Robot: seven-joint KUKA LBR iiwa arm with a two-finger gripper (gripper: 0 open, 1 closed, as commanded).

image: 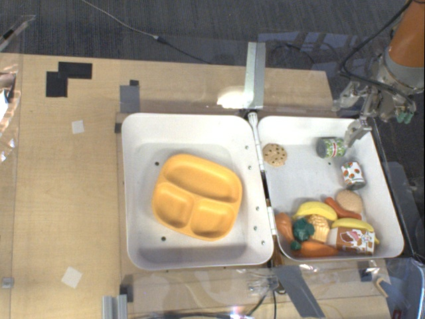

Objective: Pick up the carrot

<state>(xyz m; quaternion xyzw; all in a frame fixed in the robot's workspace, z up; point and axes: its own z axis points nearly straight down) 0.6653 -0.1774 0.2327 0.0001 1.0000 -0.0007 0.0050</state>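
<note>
The gripper (358,126) is hovering over the right bin's (302,178) far corner, beside a small green can (330,147); its state cannot be told. The carrot (317,248) is lying untouched at the bin's near edge, among toy foods. A yellow divided plate (196,195) is sitting in the left bin (139,178).

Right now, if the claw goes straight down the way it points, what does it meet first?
Probably the green can, lying just beside the claw in the right bin. Depth is unclear, so it might instead land on bare bin floor.
</note>
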